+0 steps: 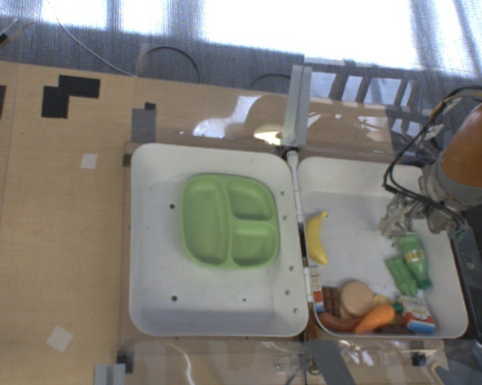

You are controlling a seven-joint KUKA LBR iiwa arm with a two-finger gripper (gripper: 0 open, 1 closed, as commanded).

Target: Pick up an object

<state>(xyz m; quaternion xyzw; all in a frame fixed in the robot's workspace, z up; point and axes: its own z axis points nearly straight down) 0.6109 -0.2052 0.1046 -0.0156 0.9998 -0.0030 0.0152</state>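
Left bin [149, 304]: shallow, white, smooth, with rounded corners. It holds one green plate [229, 220], a matte rounded square with three moulded compartments, lying flat near the middle.

Right bin [350, 204]: same make, touching the first along a central divider. Contents, left to right:
- yellow banana [316, 237], curved, glossy, long axis running from the far side toward the near side, beside the divider;
- round tan disc [356, 298] by the near wall;
- orange carrot [376, 318], tapered, its tip pointing near-left;
- green bottle [413, 260], glossy, labelled, long axis far to near, cap end toward the near-right.

Gripper [405, 220]: metallic, over the right bin's far right, just above the bottle's far end; whether its fingers are parted or hold anything I cannot tell.
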